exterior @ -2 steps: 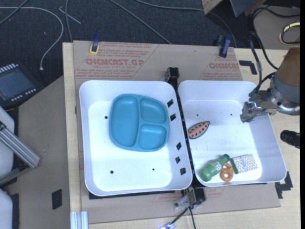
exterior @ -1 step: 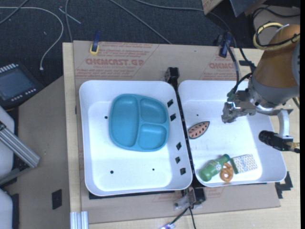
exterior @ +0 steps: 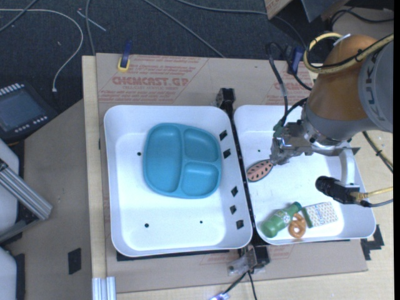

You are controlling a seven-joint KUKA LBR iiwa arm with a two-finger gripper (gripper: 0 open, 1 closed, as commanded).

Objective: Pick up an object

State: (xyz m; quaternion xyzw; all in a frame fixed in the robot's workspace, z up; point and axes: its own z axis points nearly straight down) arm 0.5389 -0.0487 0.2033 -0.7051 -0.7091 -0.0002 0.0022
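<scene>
My gripper (exterior: 279, 154) hangs low over the left part of the right bin (exterior: 262, 120). A small pinkish-brown oval thing with a dark stem (exterior: 257, 170) lies just below and left of the gripper tip, its stem reaching up to the tip. Whether it is gripped is not visible. Near the bin's front edge lie a green bottle (exterior: 274, 223), an orange ring (exterior: 297, 228) and a white patterned packet (exterior: 322, 214).
The left bin (exterior: 125, 186) holds a blue divided plate (exterior: 182, 160). A black divider with clips (exterior: 235, 167) runs between the bins. The arm's orange and grey body (exterior: 340, 86) covers the right bin's back right part. Cables trail on the floor behind the bench.
</scene>
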